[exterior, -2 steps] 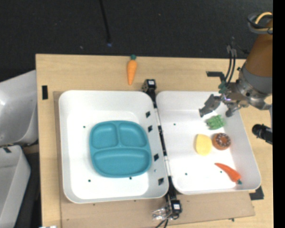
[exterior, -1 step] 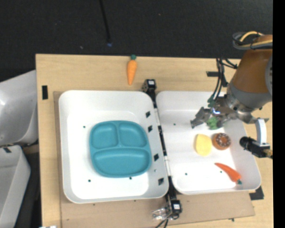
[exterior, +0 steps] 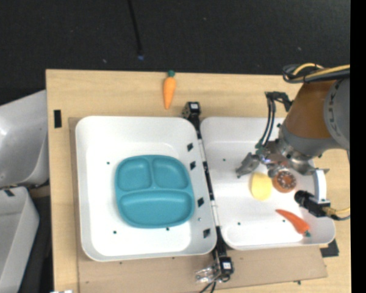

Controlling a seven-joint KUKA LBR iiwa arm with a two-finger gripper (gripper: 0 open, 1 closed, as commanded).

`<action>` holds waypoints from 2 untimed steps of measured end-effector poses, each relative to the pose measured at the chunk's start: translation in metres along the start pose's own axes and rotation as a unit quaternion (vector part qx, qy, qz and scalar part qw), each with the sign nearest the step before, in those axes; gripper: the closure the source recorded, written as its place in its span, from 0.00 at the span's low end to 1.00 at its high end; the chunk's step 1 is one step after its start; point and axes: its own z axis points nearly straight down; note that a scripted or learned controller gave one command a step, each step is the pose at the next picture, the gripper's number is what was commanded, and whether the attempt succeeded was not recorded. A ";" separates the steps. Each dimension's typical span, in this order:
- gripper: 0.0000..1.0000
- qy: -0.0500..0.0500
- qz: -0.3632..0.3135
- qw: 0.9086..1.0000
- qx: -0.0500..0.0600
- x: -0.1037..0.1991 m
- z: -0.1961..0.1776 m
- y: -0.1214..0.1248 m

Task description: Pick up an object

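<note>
Low in the right bin, the end effector sits just above a yellow lemon-like fruit; whether it is spread or pinching I cannot tell. A red chili pepper lies near the front wall. Closing off-centre could squirt the round fruit sideways, leaving nothing held.

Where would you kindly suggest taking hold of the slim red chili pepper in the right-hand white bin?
Probably across the middle of the slim red chili pepper, coming straight down from above: it lies flat and diagonal near the right white bin's lower corner, so the closing direction should cross its narrow width, clear of the wall.
</note>
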 end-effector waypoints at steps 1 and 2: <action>0.00 -0.002 0.001 1.000 -0.004 -0.002 0.040 0.001; 1.00 -0.002 0.003 1.000 -0.009 -0.003 0.026 0.003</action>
